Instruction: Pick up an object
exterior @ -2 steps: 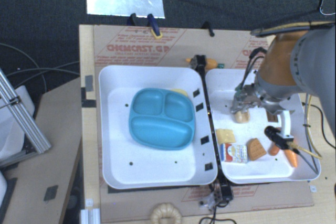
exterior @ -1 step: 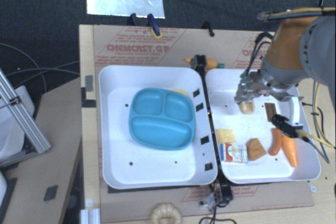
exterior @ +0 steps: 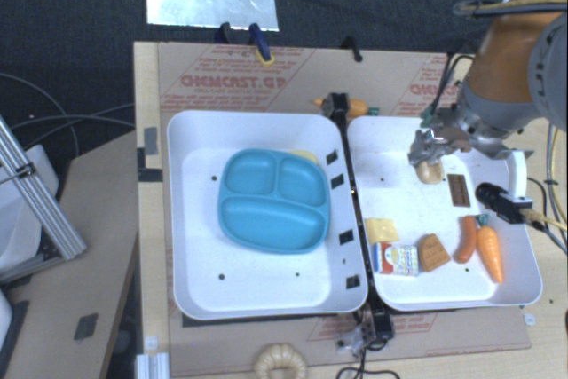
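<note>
Holding two carrots (exterior: 479,246), one blue tray (exterior: 273,200).

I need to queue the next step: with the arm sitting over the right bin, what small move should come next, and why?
Probably a short straight descent. The gripper hangs over a small tan object near the back of the right bin, apart from the chocolate bar and the carrots, so nothing crowds it.

The robot's thick rounded arm (exterior: 524,67) at the upper right of the frame is grey, with a wide orange band and thin black cables along it.
</note>
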`<state>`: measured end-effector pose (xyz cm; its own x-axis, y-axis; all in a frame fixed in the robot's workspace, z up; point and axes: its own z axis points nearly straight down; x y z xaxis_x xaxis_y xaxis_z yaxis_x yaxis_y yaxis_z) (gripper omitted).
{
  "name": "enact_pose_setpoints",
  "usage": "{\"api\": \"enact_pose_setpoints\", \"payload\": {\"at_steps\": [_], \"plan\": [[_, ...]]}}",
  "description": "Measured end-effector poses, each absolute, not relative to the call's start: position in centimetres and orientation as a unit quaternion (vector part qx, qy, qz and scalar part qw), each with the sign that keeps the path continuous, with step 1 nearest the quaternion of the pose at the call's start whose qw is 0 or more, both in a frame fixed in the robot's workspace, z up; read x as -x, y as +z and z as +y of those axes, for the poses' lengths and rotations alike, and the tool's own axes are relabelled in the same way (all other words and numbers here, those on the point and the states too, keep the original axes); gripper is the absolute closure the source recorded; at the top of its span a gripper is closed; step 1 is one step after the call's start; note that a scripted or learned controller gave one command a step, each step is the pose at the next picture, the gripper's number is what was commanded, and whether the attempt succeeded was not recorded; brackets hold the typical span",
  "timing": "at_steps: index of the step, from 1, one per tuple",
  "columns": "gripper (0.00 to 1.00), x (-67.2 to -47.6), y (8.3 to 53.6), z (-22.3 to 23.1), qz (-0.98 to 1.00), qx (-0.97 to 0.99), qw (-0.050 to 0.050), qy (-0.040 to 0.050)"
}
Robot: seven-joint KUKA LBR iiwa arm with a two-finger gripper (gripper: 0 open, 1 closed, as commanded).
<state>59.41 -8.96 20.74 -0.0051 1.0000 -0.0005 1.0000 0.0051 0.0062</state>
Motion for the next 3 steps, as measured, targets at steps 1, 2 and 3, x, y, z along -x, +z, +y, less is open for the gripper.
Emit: {"api": "enact_pose_setpoints", "payload": {"at_steps": [1, 2, 3], "plan": [[1.0, -59.5, 22.6, -8.9, 0.709, -0.705, 0.001, 0.0012], [1.0, -62.6, 21.5, -5.9, 0.71, -0.704, 0.001, 0.0015], [1.0, -62.4, 21.5, -6.3, 0.708, -0.706, 0.001, 0.0005]]}}
